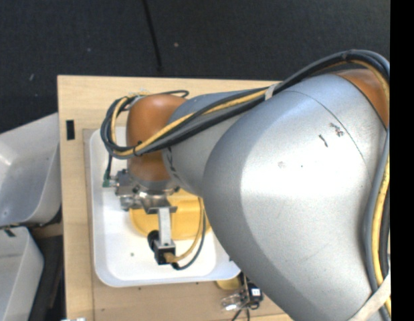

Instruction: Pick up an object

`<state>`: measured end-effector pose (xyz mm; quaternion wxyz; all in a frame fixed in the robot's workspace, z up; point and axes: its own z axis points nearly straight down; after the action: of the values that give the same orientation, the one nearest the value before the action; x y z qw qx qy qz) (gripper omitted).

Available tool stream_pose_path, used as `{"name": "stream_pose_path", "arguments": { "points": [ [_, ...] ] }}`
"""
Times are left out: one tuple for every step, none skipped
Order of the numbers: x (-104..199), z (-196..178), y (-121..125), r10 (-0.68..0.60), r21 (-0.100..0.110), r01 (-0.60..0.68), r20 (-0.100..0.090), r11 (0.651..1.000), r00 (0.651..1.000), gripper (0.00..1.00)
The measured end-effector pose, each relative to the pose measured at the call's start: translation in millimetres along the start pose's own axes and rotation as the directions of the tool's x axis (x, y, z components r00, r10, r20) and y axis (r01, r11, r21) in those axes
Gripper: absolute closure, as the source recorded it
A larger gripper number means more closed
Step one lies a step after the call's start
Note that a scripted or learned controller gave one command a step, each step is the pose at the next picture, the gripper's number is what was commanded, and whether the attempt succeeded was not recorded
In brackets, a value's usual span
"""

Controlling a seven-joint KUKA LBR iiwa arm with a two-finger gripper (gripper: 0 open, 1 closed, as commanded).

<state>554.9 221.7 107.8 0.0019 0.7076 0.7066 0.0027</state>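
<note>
Camera view: arm [280, 199] hides most of white bin [112, 249]; yellow object [186, 217] half-covered; grip state unreadable

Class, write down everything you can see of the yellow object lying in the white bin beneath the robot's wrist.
The smooth yellow object looks like plastic, plain in colour, with a rounded lower-left edge. It lies on the floor of the shallow white bin, near its middle. The grey arm covers its top and right side, so its full shape cannot be told, nor whether anything touches it from above.
</note>
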Motion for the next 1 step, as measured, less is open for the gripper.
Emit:
{"name": "stream_pose_path", "arguments": {
  "points": [
    [-1.1,-42.4,6.5,0.0,0.011,0.0,0.004,1.0,1.0,1.0]
  ]
}}
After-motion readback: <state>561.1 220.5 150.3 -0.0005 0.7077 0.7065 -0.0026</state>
